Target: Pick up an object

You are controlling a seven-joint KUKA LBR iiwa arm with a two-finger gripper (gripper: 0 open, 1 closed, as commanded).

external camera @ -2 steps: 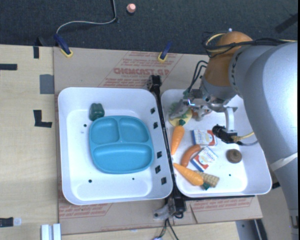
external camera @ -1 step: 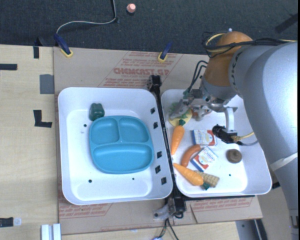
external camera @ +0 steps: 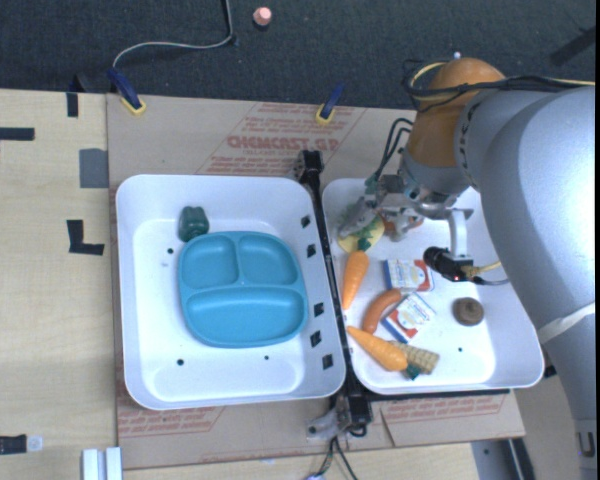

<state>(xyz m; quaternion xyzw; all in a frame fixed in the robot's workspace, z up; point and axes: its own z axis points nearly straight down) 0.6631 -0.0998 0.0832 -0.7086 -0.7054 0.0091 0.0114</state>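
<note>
My gripper [external camera: 372, 220] reaches down into the back of the right bin [external camera: 500, 358], right over a yellow banana-like toy [external camera: 361, 237]. Just in front of that lie an orange carrot [external camera: 353, 278], a red-orange sausage [external camera: 382, 308], a second carrot [external camera: 381, 349] and a waffle-textured piece [external camera: 421, 360]. Two small white and red packets [external camera: 408, 274] [external camera: 414, 315] lie mid-bin, with a brown round thing [external camera: 468, 311] to their right. The arm hides the bin's back right part.
The left bin [external camera: 140, 368] holds a blue sectioned plate [external camera: 243, 287] and a small dark green object [external camera: 193, 222] at its back left. Black clips line the divider between the bins [external camera: 320, 268]. Cardboard surrounds both bins.
</note>
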